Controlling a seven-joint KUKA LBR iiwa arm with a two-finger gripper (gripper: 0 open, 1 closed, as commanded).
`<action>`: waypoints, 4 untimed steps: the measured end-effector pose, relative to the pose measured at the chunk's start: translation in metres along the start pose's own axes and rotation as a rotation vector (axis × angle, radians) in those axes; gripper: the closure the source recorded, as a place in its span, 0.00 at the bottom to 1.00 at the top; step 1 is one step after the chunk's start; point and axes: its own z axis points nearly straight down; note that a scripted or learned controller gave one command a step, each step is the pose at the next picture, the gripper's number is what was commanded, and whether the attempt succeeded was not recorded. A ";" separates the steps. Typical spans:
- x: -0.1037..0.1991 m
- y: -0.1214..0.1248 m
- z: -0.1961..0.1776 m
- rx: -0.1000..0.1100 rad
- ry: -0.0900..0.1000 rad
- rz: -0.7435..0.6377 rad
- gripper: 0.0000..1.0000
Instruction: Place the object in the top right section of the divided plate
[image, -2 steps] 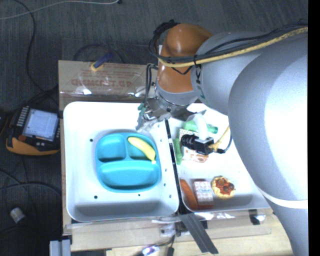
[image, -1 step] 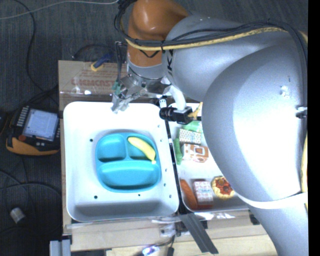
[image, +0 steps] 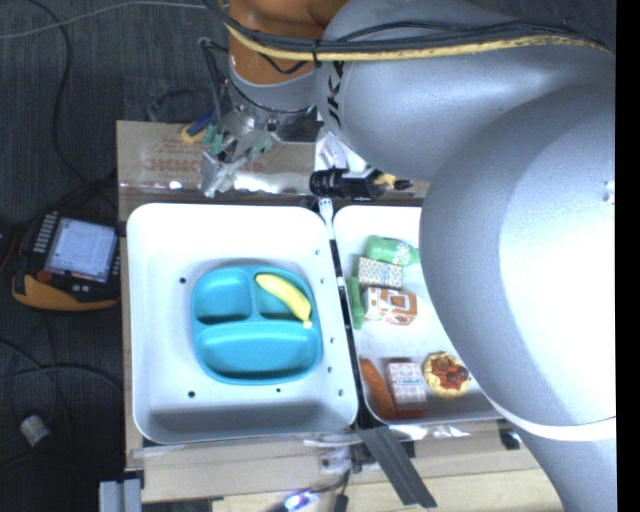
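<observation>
Nearest, along the bottom of the frame, the right bin (image: 345, 262) holds a sausage (image: 372, 384), a small red-and-white packet (image: 405, 384) and a little tart with red topping (image: 447, 373). Higher in that bin lie an orange-and-white carton (image: 390, 306), a pale checked packet (image: 379, 271) and a green packet (image: 392, 250). A long green piece (image: 353, 303) lies along the bin's left wall. Much of this bin is covered by the grey arm (image: 520, 210), which fills the right side of the frame.

The left bin (image: 160, 330) holds a blue divided plate (image: 258, 350) at its centre, with one wide section toward the bottom and two smaller sections above it. The banana (image: 284, 296) lies in the plate's top right section, slanting from upper left to lower right. It is yellow, slightly curved, and lighter at its lower tip.

Farther back, on the surface (image: 160, 160) beyond the bins' far rims, the tool (image: 222, 172) hangs at the upper left of centre, under the orange band (image: 275, 30). Whether its tips are apart or together cannot be told. The banana lies well apart from the tool, below and to its right.
</observation>
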 end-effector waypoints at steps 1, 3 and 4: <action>0.016 -0.009 -0.104 -0.001 0.000 -0.393 1.00; 0.087 -0.101 -0.142 -0.001 0.002 -0.219 1.00; 0.098 -0.100 -0.142 -0.001 0.001 -0.339 1.00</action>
